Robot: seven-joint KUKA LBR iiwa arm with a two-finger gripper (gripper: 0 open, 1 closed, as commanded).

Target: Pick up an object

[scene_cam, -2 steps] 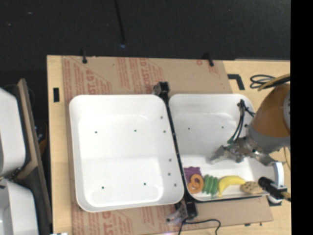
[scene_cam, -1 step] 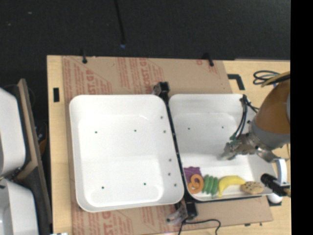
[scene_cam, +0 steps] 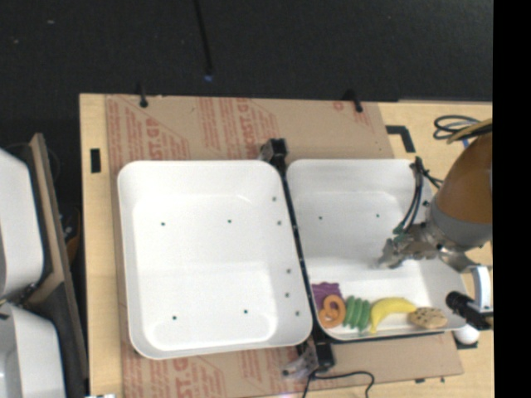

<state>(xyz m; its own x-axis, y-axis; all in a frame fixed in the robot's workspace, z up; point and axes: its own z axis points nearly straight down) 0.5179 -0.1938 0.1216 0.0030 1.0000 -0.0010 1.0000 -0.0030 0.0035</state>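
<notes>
Along the near wall of the right bin lies a row of small toys: a purple piece, an orange ring, a green ridged piece, a yellow banana and a tan cookie. My gripper hangs over the right side of that bin, a little above and behind the banana. Nothing shows between its fingers, and the arm's grey and orange body covers the wrist.
The left bin sits beside the right one on a cardboard sheet. Black clips hold the bins at their shared edge. Cables lie at the right. White equipment stands off the bench's left side.
</notes>
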